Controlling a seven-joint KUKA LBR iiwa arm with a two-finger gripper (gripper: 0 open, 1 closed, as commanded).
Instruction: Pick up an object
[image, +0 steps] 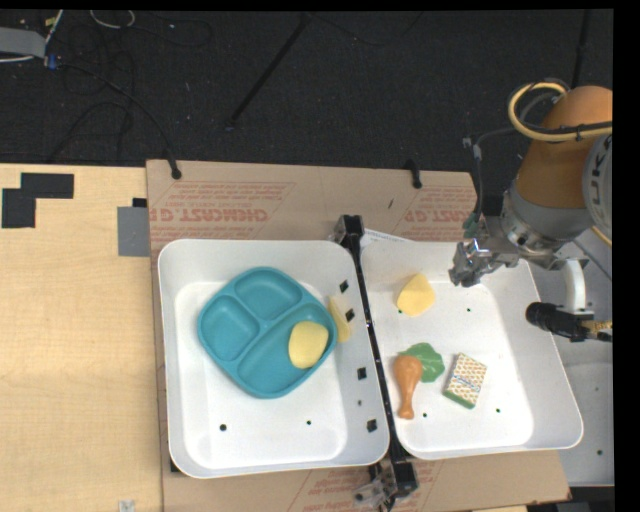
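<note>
At the bottom edge of the frame, nearest the lens, a dark clamp (385, 487) sits where the two bins meet. From the left, pale wooden counter (70, 340) fills the side of the frame, with black and grey patches near its upper left. A brown cardboard sheet (300, 205) lies under both bins. The left bin (190, 440) holds a teal tray (245, 325) with compartments, tilted in the picture; a yellow lump (309, 343) rests on the tray's right part. Just right of it, a small yellow strip (342, 318) lies against the bin's right wall. A black divider (368, 340) runs between the bins from upper middle down to the clamp.

The right bin (540, 430) holds a yellow wedge (416, 296) in its upper left, well apart from the rest. Lower down, a drumstick (407, 382) lies upright in the picture, touching a green leaf piece (427, 360) on its right. Just right of those lies a small box (466, 380), tilted.

The pincer (468, 266) hangs over the right bin's upper edge, right of the wedge and apart from it. Whether its fingers are spread or closed cannot be told; nothing is seen between them. The grey arm with its orange band (570, 150) rises at the upper right.
</note>
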